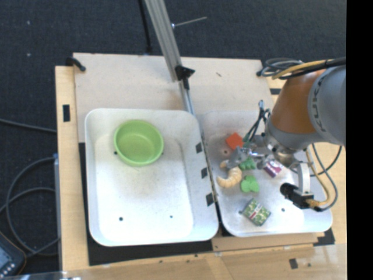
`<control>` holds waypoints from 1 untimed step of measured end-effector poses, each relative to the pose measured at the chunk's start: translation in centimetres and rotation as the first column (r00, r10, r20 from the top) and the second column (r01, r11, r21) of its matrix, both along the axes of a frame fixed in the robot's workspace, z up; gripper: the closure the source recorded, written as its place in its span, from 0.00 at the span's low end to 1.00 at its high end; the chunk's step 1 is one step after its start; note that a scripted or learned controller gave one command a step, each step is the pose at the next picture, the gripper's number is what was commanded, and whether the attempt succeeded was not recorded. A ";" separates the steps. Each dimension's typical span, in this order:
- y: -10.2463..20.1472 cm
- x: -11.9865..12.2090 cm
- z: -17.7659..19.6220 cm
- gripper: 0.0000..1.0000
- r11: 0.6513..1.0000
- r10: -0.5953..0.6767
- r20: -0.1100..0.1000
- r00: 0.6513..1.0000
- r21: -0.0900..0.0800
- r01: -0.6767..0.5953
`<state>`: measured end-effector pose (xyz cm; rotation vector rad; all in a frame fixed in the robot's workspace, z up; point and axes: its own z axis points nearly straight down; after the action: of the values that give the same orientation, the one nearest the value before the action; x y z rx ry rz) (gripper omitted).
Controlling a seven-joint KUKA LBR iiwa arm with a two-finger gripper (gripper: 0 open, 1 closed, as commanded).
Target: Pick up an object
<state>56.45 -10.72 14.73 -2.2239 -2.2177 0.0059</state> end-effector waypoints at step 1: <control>0.0 0.2 1.3 1.00 1.000 -0.005 0.007 1.000 0.002 0.005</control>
<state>56.60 -10.73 16.07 -2.2322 -2.2143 -0.0046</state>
